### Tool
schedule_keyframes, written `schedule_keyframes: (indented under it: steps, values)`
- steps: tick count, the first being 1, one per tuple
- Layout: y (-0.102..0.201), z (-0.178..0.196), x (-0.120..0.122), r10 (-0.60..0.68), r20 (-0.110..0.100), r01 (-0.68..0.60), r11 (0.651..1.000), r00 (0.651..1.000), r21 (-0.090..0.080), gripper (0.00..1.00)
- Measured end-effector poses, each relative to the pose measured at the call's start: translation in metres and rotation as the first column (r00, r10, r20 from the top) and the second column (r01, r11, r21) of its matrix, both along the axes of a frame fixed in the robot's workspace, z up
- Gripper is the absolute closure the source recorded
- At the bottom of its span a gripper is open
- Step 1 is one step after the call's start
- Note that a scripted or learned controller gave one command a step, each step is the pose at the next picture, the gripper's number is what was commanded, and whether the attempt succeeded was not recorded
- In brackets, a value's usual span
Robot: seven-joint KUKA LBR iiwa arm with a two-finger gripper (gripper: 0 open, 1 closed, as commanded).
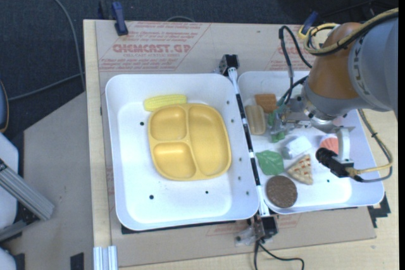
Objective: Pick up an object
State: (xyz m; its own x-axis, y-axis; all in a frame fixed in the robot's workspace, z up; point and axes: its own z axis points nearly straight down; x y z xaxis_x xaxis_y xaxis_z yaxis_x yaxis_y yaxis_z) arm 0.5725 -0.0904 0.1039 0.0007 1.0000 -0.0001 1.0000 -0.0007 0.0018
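Right white bin (329, 196), pincer (278, 129) over upright-lying bread piece (255, 119)

Two white bins (126, 136) sit on a tan surface (190, 47) printed with red lettering. The left bin holds a yellow divided plate (188, 140), with a brighter yellow corn cob (165, 101) just above it. Right of the plate lie a green leaf (271, 162), a brown round disc (281, 191), and a tan bread piece (255, 119).

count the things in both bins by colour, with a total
yellow: 2 (corn, divided tray)
green: 1 (leafy piece)
brown or tan: 3 (round patty, bread roll, brown block)
orange: 1 (pizza slice)
red: 1 (piece)
total: 8
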Motion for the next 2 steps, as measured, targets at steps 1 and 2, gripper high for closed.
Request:
schedule_keyframes:
  steps: [1, 2]
  values:
    - [0.063, 0.114, 0.019, 0.002, 0.0, -0.002, 1.0, 1.0, 0.001, 1.0]
    - [0.118, 0.106, -0.015, 0.002, -0.005, -0.002, 1.0, 1.0, 0.001, 1.0]
